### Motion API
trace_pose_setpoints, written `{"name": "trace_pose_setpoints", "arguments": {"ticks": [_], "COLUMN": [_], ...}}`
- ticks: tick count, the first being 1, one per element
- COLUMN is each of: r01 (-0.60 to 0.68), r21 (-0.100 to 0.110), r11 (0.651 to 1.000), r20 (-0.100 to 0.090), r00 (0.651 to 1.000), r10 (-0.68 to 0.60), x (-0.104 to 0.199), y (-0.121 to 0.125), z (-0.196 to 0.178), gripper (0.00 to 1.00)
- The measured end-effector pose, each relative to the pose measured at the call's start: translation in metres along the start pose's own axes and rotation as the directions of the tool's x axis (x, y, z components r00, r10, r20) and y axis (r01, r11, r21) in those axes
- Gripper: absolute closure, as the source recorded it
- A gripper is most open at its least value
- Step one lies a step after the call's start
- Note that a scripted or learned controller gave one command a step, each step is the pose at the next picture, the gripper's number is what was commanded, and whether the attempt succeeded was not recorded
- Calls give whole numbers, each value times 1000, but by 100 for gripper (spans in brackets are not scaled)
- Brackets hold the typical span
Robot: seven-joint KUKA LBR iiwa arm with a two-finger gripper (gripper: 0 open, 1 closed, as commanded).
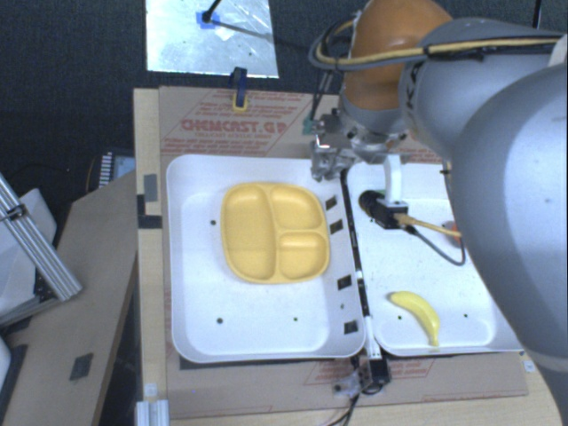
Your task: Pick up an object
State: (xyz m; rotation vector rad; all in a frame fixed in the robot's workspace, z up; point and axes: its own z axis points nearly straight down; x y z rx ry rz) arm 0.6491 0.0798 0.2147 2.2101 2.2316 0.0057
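A yellow plate with three compartments (271, 232) lies in the middle of the left white bin (191, 327). A yellow banana (419, 313) lies near the front of the right white bin (470, 331). My gripper (323, 163) hangs over the far end of the divider between the two bins, just beyond the plate's far right corner and well back from the banana. Nothing shows in it. The large grey arm covers the right side of the right bin.
The bins rest on a cardboard sheet (235, 122) with red print. A shiny metal sheet (211, 23) lies behind it. Black clips (342, 282) line the divider between the bins. A metal frame (31, 247) stands at the left.
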Motion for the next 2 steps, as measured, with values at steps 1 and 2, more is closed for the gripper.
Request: {"name": "trace_pose_setpoints", "arguments": {"ticks": [1,2], "r01": [-2,-4], "r21": [-1,0], "r11": [1000,1000], "r20": [0,2], "r00": [1000,1000], "r10": [2,4], "x": [30,28], "y": [13,12], "z": [-2,-2], "gripper": [100,0]}}
